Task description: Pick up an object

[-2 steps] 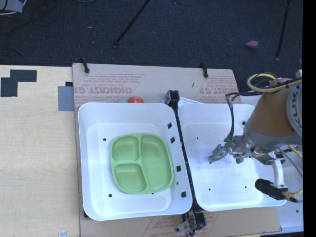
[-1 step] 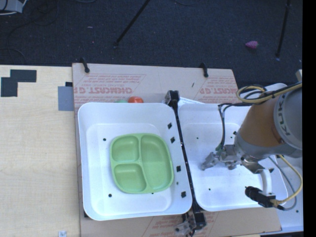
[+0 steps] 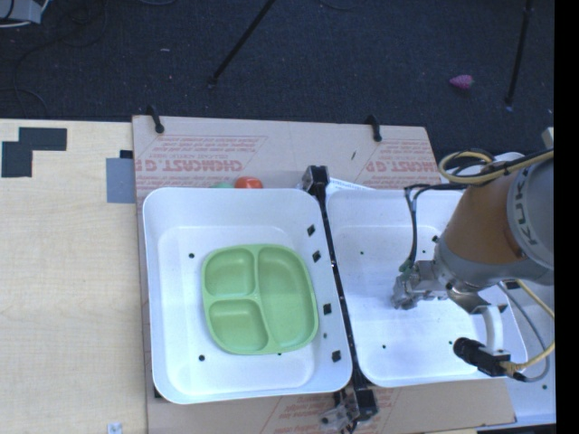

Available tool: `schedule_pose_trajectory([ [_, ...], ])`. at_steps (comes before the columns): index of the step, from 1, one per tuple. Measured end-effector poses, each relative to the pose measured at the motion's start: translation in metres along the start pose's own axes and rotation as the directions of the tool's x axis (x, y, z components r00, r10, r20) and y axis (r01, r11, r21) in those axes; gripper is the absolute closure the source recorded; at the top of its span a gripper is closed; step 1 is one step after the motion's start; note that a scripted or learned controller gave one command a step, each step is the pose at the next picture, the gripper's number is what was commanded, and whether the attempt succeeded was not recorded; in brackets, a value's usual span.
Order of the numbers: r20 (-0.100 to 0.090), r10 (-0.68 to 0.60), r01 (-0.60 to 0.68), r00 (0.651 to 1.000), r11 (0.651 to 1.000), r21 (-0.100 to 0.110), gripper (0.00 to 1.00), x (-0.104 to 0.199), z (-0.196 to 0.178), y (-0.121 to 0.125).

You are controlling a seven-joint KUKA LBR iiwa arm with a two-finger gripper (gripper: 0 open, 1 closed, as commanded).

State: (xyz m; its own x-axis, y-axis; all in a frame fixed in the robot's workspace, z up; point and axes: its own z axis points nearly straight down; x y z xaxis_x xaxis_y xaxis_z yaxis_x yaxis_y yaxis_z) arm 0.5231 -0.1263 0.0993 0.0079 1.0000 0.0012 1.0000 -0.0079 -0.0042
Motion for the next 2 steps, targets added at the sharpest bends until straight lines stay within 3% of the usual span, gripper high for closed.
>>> schedule_pose_trajectory([
  [2,0.002,-0.009,0.009,1.0,1.0,-0.007,1.0,0.002,-0.101,0.011],
])
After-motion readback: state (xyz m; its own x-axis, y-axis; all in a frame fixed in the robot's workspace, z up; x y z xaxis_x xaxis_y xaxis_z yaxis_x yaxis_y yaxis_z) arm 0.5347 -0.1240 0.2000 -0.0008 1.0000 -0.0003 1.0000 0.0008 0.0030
